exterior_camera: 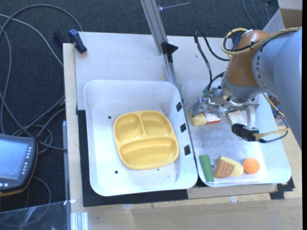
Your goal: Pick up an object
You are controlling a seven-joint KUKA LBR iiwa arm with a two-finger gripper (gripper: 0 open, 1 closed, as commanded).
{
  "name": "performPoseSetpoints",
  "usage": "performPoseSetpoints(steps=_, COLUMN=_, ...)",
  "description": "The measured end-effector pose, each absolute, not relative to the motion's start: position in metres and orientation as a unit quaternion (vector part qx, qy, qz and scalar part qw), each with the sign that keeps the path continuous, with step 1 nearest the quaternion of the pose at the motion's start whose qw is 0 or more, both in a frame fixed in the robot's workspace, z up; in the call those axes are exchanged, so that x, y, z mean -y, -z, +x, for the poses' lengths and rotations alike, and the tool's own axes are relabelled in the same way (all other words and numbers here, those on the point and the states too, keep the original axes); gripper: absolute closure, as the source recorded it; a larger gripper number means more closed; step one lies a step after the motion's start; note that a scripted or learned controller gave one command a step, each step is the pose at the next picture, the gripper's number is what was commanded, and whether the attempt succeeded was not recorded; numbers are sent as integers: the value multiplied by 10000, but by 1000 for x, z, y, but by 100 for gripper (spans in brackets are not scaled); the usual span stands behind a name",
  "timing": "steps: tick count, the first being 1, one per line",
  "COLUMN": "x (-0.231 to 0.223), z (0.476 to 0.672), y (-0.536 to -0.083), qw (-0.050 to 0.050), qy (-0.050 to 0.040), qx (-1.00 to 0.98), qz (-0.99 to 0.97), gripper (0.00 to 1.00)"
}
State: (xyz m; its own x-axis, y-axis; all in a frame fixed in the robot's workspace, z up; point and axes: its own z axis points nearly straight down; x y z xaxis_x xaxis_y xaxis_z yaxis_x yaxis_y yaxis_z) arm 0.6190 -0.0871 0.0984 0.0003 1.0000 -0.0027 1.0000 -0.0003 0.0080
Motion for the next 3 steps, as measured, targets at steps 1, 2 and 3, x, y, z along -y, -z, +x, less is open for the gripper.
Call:
performPoseSetpoints(steps=1, x=87, z=620, y=-112, qw=52, qy=-41, qx=-7074, qz=7068, gripper=100)
performPoseSetpoints(steps=2, x=82, z=623, y=-156, qw=20, qy=-21, qx=-7077, qz=7065, gripper=100)
performPoseSetpoints(steps=3, x=73, z=628, y=-216, qw=31, qy=-29, qx=-7080, qz=7062, gripper=100)
